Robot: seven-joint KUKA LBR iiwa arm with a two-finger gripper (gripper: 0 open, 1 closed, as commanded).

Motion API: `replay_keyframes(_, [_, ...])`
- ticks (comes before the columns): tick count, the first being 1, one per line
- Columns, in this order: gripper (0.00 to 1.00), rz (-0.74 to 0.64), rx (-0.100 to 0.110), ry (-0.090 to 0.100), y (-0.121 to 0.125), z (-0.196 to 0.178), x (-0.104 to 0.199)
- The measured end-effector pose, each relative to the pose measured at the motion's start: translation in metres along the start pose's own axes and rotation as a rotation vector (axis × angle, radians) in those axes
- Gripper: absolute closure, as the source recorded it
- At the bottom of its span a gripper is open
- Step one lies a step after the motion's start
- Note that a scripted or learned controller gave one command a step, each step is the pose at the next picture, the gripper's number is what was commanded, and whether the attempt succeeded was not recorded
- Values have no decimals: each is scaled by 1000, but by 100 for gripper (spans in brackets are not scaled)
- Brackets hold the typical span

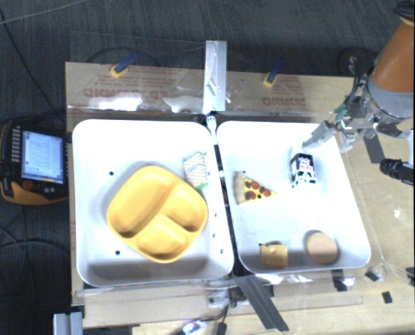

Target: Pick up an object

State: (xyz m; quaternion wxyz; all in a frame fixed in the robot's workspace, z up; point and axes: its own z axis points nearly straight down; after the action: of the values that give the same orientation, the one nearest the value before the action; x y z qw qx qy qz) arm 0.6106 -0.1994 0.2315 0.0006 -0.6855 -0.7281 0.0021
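While nothing is sitting between my fingers yet, the pick is looking barely begun: every candidate is lying in the right white bin (354,208). My tool (318,137) is hovering over that bin's far right corner, and its thin metal tip is pointing down and leftward; whether its fingers are standing wide or narrow I cannot tell. Just below the tip, the small black-and-white cow figure (303,170) is standing apart from it, which I am judging the nearest candidate. A toy pizza slice (252,189) is lying further left, and a tan block (273,254) and a round brown bun-like toy (321,246) are resting near the front wall. My grey arm with its orange band (396,54) is reaching in from the right, slanting down.
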Motion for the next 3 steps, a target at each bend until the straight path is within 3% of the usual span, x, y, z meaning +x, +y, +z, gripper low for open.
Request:
replay_keyframes(1, [0, 22, 0, 0, 59, 103, 18])
replay_keyframes(2, [0, 128, -3, 0, 58, 54, -7])
replay_keyframes(3, [0, 144, -3, 2, 37, 133, -5])
